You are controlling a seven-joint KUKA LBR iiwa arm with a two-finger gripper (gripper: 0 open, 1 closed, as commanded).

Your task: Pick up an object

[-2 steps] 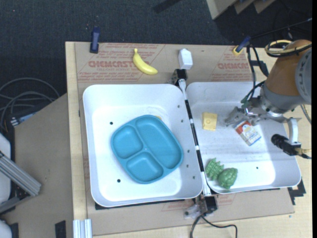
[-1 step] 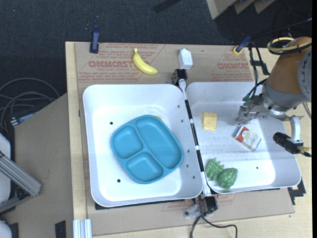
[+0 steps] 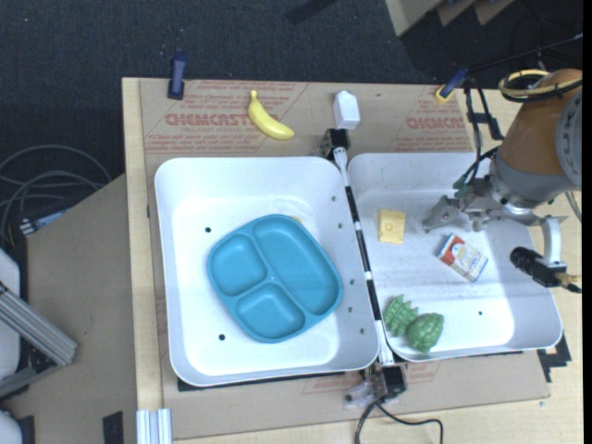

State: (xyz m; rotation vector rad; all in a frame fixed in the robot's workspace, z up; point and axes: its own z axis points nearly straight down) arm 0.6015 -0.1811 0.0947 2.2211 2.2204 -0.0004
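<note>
Camera view looks down on a cardboard-topped table [image 3: 139, 248] printed "CHEMCAST" in red, carrying two shallow white bins. A blue three-compartment plastic tray [image 3: 272, 277] lies in the left bin [image 3: 185, 192]. In the right bin [image 3: 527, 322], the grey arm's claw [image 3: 449, 213] hovers, spread and grasping nothing. A small red-and-white box [image 3: 462, 256] lies just below-right of it, long axis diagonal, lettering unreadable. Yellow block [image 3: 391, 227] sits left; green knobbly toy [image 3: 414, 324] nearer front.

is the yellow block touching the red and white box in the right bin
Apart. The camera view shows bare white bin floor between the yellow block and the red and white box, with the block nearer the divider between the bins.
</note>
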